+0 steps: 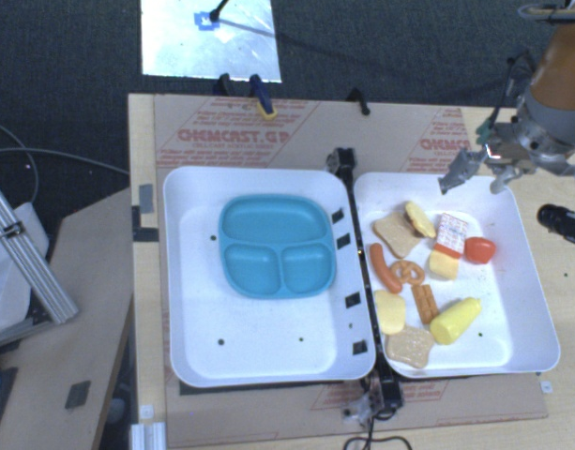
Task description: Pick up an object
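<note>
Toy food pile in right bin (526,340), all lying flat, none lifted. Bread slice (394,233) at top left, yellow chip-like piece (419,219) touching it. Red-and-white packet (450,232) beside tomato (479,248); cheese cube (444,264) just below packet. Sausage (381,264) against pretzel (408,272). Orange stick (425,302), pale yellow piece (390,312), yellow bottle-shaped piece (455,319), second bread slice (410,346) nearest front edge.

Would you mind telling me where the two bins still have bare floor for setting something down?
The left bin is bare all round the blue tray, widest along its near edge. The right bin is bare along its right wall and far edge; its middle is crowded with toy food.
</note>
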### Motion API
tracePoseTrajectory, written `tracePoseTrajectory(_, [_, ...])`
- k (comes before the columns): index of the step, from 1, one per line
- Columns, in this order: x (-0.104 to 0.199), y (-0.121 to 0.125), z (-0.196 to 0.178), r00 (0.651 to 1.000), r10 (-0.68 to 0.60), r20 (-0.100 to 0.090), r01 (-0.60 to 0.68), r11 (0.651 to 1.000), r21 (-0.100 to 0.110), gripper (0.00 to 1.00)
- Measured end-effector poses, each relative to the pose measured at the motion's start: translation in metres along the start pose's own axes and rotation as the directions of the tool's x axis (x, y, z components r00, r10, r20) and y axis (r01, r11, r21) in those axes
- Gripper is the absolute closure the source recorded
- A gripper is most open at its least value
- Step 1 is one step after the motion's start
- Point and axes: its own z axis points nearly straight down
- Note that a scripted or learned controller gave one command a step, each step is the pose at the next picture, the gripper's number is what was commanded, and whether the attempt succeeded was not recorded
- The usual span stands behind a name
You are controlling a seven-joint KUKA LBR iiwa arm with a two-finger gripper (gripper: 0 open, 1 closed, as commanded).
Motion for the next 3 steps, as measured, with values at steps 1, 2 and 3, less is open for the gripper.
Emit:
tracePoseTrajectory(1, [0.021, -0.075, 0.091, 1.000, 0.003, -0.004, -0.003, 1.000, 0.015, 0.00])
tracePoseTrajectory(2, [0.018, -0.108, 0.179, 1.000, 0.004, -0.002, -0.004, 1.000, 0.010, 0.00])
tracePoseTrajectory(3, [0.037, -0.124, 0.188, 1.000, 0.006, 0.004, -0.006, 1.000, -0.014, 0.00])
